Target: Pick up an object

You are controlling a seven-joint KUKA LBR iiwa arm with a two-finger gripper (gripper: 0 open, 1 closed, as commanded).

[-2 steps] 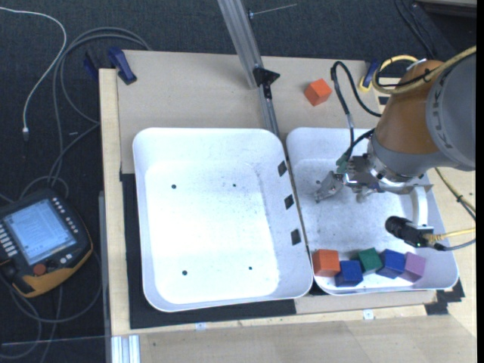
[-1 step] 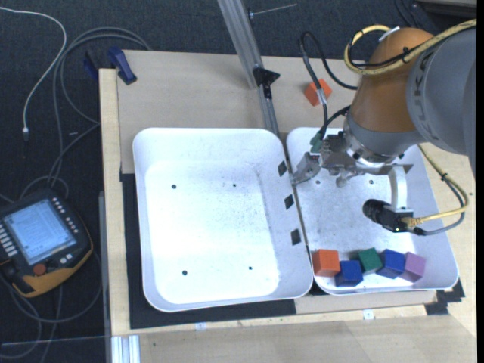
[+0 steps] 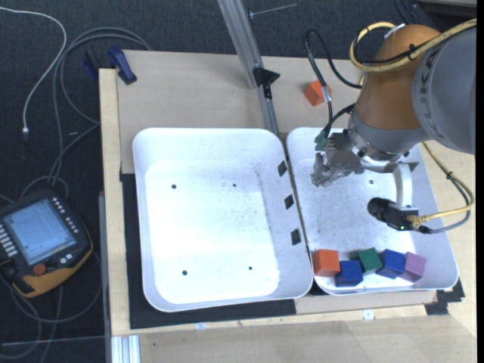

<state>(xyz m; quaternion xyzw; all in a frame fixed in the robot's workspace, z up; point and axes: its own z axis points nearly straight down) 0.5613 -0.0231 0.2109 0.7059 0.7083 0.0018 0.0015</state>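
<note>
My gripper (image 3: 323,174) hangs over the upper left part of the right bin (image 3: 441,225), above bare white floor. Along that bin's near edge lies a row of small blocks: orange (image 3: 327,261), dark blue (image 3: 349,272), green (image 3: 370,259), blue (image 3: 393,262) and purple (image 3: 414,265). The gripper is well apart from them, toward the far side of the bin. The grey arm with its orange band (image 3: 393,74) covers the bin's far right corner.
The left bin (image 3: 151,203) sits beside the right one, with a shared wall between them. An orange block (image 3: 315,93) lies on the bench behind the bins. A metal pole (image 3: 242,29) slants up from the back edge.
</note>
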